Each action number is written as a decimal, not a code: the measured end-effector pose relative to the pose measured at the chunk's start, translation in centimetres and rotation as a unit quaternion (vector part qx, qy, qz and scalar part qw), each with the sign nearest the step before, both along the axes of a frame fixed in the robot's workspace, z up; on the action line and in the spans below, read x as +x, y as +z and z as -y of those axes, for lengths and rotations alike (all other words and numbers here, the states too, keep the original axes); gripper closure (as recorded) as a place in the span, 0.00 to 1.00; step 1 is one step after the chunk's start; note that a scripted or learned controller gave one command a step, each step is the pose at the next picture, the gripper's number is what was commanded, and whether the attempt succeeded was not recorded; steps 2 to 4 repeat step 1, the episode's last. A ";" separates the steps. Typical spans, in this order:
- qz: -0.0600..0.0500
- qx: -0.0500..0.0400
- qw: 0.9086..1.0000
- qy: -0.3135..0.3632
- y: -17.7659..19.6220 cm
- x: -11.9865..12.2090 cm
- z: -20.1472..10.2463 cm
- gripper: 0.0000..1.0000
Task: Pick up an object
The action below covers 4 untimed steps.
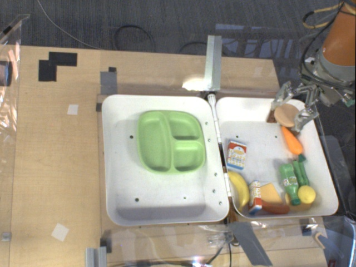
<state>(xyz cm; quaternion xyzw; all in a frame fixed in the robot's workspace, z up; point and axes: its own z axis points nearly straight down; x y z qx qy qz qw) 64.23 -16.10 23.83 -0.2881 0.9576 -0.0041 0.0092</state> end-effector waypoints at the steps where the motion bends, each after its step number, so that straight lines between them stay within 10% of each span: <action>1: -0.002 -0.001 0.996 0.092 7.3 2.8 3.2 1.00; 4: -0.002 -0.001 0.996 0.092 7.3 2.8 3.2 1.00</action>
